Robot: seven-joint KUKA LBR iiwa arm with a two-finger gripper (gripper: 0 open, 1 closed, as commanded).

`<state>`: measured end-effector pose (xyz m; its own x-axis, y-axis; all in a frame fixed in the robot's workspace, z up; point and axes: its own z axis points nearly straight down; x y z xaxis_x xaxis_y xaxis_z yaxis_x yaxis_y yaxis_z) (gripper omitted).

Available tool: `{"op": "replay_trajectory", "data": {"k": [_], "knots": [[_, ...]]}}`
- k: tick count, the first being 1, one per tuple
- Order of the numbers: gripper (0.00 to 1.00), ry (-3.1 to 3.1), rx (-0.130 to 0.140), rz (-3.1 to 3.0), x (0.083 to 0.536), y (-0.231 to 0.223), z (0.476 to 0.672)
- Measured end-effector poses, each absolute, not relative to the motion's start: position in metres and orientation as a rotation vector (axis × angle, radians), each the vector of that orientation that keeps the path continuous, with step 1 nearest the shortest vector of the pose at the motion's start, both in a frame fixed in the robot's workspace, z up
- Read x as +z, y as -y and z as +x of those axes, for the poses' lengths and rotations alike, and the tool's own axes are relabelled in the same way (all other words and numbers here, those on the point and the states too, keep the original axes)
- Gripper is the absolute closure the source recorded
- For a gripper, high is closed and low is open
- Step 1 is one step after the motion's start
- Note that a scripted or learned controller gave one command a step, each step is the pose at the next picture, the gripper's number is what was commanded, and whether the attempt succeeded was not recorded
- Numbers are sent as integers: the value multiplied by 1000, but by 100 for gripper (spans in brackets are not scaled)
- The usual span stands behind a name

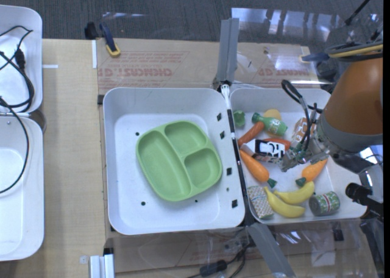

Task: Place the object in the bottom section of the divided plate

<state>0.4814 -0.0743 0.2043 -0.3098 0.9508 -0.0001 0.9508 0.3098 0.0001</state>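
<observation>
Currently gripper (297,156) hangs low in right bin (341,213), centre right of frame, among toy carrots (255,167), banana (286,200); finger spread: cannot tell. Green divided plate (178,160) waits in left bin (116,149). Best: single out one piece, close squarely, lift straight

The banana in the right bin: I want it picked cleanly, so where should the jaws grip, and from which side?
Grip the banana mid-length, from straight above, jaws across its narrow width. It lies flat and curved, with a can near one end, so the middle looks freest.
</observation>
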Motion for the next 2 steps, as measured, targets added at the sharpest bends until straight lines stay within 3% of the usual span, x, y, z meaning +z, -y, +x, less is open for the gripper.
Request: {"op": "replay_trajectory", "data": {"k": [1,2], "knots": [[100,-2795,-2,1434,200,33,527],[100,-2756,-2,1507,223,-41,587]]}}
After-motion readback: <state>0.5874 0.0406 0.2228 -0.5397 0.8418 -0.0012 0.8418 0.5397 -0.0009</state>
